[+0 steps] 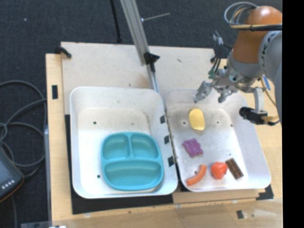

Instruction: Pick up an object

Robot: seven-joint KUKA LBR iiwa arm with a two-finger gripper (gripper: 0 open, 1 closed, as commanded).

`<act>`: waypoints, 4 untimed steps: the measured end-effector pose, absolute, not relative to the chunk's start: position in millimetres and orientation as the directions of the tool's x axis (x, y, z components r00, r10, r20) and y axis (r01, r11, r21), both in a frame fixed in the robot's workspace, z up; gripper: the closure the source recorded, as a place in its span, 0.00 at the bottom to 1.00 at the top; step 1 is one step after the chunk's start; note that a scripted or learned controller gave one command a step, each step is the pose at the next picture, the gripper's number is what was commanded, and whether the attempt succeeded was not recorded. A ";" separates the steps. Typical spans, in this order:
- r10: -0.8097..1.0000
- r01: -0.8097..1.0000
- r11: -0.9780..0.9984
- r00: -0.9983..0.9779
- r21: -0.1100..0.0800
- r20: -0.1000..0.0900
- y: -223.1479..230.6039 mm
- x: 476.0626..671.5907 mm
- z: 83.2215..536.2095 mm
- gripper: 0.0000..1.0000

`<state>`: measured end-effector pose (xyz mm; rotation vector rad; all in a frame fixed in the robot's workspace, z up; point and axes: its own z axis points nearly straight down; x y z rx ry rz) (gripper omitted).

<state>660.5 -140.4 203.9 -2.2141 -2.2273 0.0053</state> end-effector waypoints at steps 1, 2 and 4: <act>1.000 1.000 0.006 -0.006 -0.004 -0.002 -139.8 667.4 158.3 0.00; 1.000 1.000 0.004 -0.004 -0.003 -0.002 -140.7 666.9 105.9 0.00; 1.000 1.000 0.004 -0.004 0.009 -0.002 -143.3 669.9 187.3 1.00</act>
